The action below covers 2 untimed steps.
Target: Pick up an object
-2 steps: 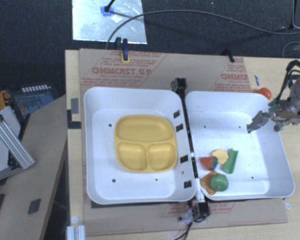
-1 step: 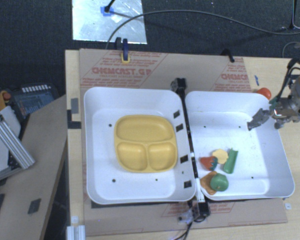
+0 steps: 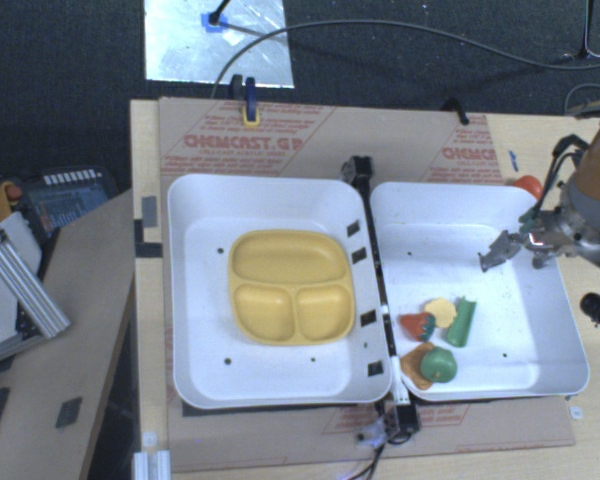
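Several small toy foods lie in the front left part of the right bin (image 3: 540,368): a yellow piece (image 3: 440,311), a green stick (image 3: 461,323), a red piece (image 3: 414,324), an orange piece (image 3: 415,366) and a green round one (image 3: 440,365). My gripper (image 3: 513,258) hangs over the bin's upper right part, up and to the right of that cluster and apart from it. It is open and there is nothing between its fingers (image 3: 494,252). The grey arm (image 3: 592,213) comes in from the right edge.
The left bin (image 3: 195,268) holds a yellow divided plate (image 3: 288,286). A black hinge strip (image 3: 370,268) runs between the bins. An orange-red object (image 3: 527,185) sits beyond the right bin's far rim, with cables behind it.
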Tool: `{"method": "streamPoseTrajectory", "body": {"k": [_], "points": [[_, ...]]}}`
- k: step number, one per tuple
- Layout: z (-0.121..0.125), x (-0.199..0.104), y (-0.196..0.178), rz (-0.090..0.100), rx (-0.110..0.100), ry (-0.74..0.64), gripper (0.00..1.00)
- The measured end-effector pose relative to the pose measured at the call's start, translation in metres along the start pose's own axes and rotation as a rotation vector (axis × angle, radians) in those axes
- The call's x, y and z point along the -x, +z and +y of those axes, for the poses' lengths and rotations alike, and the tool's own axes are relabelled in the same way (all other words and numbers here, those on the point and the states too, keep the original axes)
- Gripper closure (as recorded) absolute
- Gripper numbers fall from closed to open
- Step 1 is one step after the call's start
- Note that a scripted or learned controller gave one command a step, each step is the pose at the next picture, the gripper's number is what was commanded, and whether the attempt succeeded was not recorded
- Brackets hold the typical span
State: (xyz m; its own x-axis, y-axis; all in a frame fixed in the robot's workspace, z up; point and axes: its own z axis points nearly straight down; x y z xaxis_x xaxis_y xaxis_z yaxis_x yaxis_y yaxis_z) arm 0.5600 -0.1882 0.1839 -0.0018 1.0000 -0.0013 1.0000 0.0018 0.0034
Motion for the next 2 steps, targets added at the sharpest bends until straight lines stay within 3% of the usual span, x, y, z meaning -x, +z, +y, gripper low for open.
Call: {"method": "streamPoseTrajectory", "body": {"k": [1, 2], "points": [[-0.003, 0.0, 0.061, 0.001, -0.004, 0.0, 0.0], [-0.002, 0.0, 0.099, 0.001, -0.001, 0.0, 0.0]]}}
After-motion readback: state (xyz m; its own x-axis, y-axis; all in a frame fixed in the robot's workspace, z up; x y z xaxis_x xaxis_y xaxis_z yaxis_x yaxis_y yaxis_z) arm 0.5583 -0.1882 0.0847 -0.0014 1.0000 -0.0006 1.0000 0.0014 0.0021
